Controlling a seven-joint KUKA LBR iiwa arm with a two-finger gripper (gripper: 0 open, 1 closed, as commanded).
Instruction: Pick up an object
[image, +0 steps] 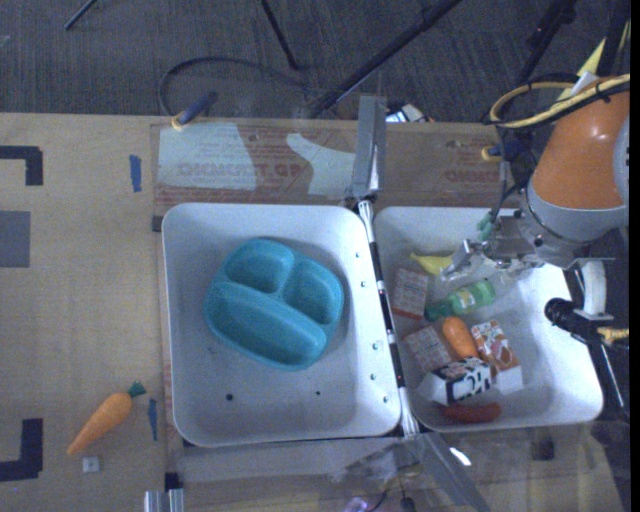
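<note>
My gripper (476, 257) hangs over the upper middle of the right bin (560, 372), below the arm's orange band. Just under it lie a yellow banana-like piece (432, 263) and a green bottle (468, 298). Lower in the same bin are an orange carrot-shaped piece (459, 337), an orange carton (494, 346), two small pale packets (410, 292) (427, 347), a black-and-white carton (463, 380) and a red sausage (470, 411). I see nothing held in the gripper.
The left bin (180, 330) holds a blue divided plate (275, 302). A toy carrot (100, 421) lies on the bench at the lower left, outside the bins. A metal divider (385, 320) separates the two bins. Cables run behind the arm at the upper right.
</note>
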